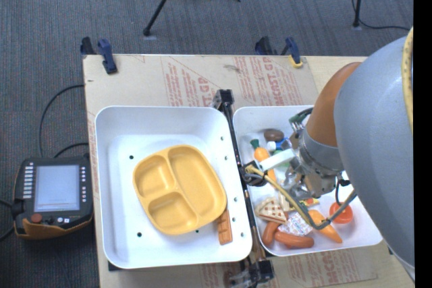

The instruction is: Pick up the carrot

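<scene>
Carrot is seen in the right bin, near its front edge, lying flat among other toy foods. Its long axis runs at a slant, the thin end pointed toward the front right, the thick end toward the waffle. A sausage lies just beside it. The gripper is lowered above this pile. In the left bin, a yellow divided plate is placed.
</scene>
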{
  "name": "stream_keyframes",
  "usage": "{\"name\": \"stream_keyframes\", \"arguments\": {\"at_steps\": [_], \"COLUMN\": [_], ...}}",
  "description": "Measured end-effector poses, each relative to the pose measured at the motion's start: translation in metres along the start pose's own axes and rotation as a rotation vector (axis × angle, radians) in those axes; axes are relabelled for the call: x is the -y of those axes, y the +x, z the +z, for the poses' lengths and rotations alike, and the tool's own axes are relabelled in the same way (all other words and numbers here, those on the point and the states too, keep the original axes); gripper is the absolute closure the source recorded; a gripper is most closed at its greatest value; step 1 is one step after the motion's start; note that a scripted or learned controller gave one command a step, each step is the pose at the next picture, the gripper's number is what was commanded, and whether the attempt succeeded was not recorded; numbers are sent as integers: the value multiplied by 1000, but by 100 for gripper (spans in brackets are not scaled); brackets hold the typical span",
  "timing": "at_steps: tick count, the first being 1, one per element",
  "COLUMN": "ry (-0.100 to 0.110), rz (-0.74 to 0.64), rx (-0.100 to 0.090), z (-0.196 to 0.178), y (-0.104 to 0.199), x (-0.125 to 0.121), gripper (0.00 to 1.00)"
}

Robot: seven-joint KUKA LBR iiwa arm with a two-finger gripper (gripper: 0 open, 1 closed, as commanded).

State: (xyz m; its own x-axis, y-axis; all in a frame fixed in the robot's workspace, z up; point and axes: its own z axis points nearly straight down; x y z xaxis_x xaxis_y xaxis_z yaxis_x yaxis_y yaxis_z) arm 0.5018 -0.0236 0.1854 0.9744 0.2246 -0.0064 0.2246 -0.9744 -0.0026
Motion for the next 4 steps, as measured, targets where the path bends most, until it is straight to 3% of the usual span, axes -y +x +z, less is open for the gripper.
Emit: {"name": "stream_keyframes", "arguments": {"at_steps": [1, 2, 3, 4], "ry": [0, 1, -1, 1], "rz": [-2, 22, -65, -22], "rx": [0, 1, -1, 0], "z": [0, 0, 0, 0], "y": [0, -19, 51, 13], "x": [1, 37, 50, -25], "gripper": [0, 0, 0, 0]}}
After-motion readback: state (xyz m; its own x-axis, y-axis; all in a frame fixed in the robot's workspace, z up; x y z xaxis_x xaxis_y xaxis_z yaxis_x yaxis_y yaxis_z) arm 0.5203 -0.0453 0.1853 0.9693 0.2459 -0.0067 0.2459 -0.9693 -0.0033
